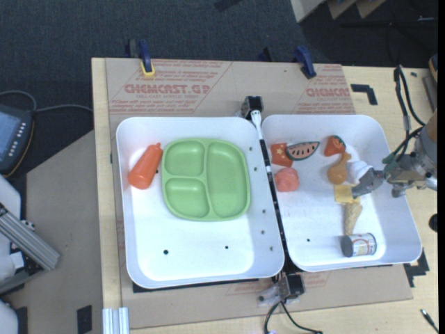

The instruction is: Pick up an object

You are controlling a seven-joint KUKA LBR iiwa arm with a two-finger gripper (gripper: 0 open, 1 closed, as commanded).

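My gripper [382, 184] hovers over the right side of the right bin [389, 141], open, with nothing between its fingers. Its left finger [366, 181] is just right of a yellow block [343, 194] and a small white piece [359, 167]. Close by lie an orange pear-shaped toy [338, 170], a tan cone [352, 218] and a small can [359, 244] on its side. Farther left in that bin are a red strawberry-like toy [335, 145], a watermelon slice [302, 149], a red block [281, 154] and a pink lump [286, 180].
The left bin [139, 242] holds a green divided plate [206, 178] and an orange carrot-like toy [144, 167] at its left. A black hinge strip [268, 186] runs between the bins. Cables hang at the bench's right edge [403, 96].
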